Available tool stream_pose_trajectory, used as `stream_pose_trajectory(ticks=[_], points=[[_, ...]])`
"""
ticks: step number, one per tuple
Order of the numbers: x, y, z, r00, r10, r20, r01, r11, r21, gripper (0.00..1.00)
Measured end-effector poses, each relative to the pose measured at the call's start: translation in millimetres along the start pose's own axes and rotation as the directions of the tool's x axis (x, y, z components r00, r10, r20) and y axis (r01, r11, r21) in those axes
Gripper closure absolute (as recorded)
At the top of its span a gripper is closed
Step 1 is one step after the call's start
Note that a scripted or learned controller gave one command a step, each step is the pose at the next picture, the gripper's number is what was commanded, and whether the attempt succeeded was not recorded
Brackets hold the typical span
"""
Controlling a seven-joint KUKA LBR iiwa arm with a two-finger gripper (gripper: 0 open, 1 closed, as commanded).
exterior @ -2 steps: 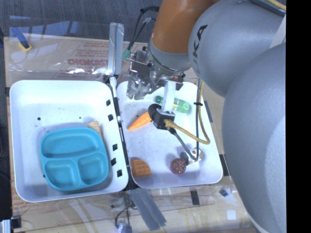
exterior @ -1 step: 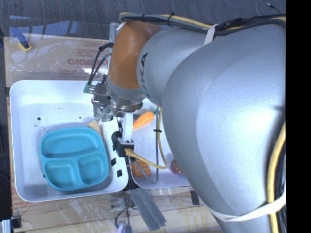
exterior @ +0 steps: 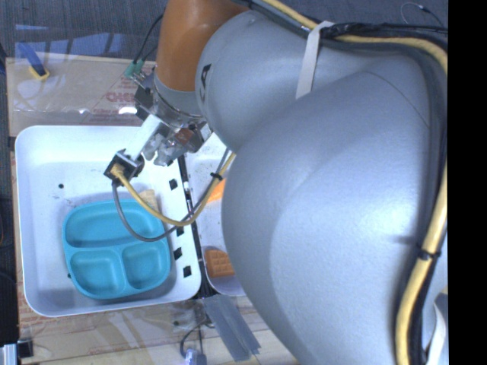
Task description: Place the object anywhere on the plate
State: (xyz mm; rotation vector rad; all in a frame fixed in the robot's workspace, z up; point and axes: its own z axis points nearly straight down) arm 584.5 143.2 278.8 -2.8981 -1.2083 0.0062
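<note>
Mostly, the grey arm (exterior: 327, 204) covers the right side of the view, hiding nearly all of the right bin (exterior: 215, 285). Its gripper (exterior: 169, 147) hangs below the orange band (exterior: 183, 36), above the strip where the two bins meet, near the back corner of the left bin (exterior: 46, 150). Whether it is open or closed I cannot tell (the wrist hardware blocks the tips), and nothing shows in its grasp. The blue plate (exterior: 76, 234), with three compartments, lies in the left bin toward the front. A small tan piece (exterior: 148, 199) sits just beside the plate's far right rim, on the bin floor. In the right bin, an orange-brown waffle-like piece (exterior: 218, 263) peeks out by the arm, and an orange thing (exterior: 216, 191) shows farther back.
</note>
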Motion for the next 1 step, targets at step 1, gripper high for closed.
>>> stream_pose_trajectory(ticks=[1], points=[[11.9,5.1,-16.1,0.834,0.552,-0.004,-0.552,0.834,-0.001,1.00]])
